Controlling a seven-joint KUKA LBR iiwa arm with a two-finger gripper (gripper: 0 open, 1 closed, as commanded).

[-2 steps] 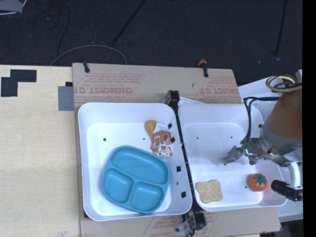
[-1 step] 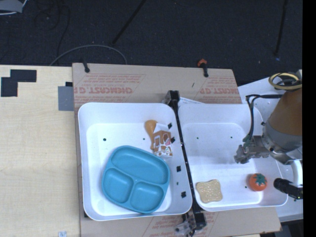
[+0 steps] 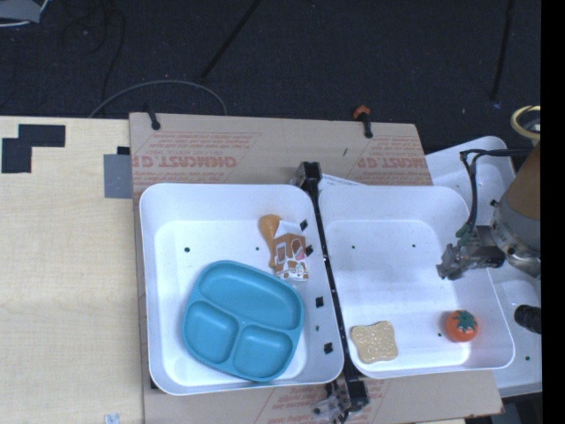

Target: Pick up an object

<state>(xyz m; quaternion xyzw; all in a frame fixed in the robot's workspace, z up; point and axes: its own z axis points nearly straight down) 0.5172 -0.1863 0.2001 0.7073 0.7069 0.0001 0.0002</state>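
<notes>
My gripper hangs over the right edge of the right bin, above and slightly left of a small orange tomato-like toy near that bin's front right corner. A beige slice of toast lies at the right bin's front left. In the left bin a blue divided plate lies at the front. A small patterned packet and a tan drumstick-shaped piece rest behind the plate, near the divider. Nothing shows between the fingers.
A black clamp bar runs between the two bins. Cardboard lies under the bins. The arm's cables loop over the right bin's far right corner. The middle of the right bin is bare white floor.
</notes>
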